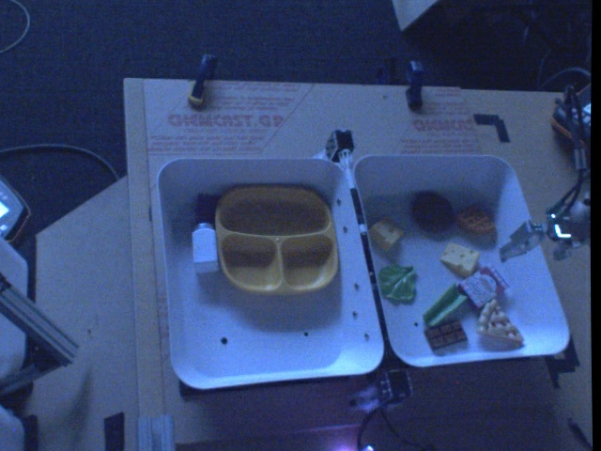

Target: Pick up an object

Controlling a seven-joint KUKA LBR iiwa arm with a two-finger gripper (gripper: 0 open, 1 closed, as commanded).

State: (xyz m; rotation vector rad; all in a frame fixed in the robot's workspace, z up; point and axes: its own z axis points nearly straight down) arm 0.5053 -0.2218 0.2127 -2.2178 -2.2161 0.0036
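The right bin [540, 322] holds several toy food items: a dark round patty [432, 211], an orange waffle piece [476, 220], a pale yellow cube [386, 235], a cheese wedge [460, 257], a green leaf [398, 282], a green stick [444, 304], a pink-and-white packet [482, 287], a chocolate bar [445, 334] and a pizza slice [499, 324]. My gripper [537, 237] hangs over that bin's right rim, to the right of the cheese wedge and the packet. Nothing shows in its grasp. The scene is dim.
The left bin [254, 346] carries a yellow divided plate [275, 238], with a small white bottle [205, 247] against the plate's left edge. A ridge separates the two bins. Clamps [201, 81] sit on the bench's far edge.
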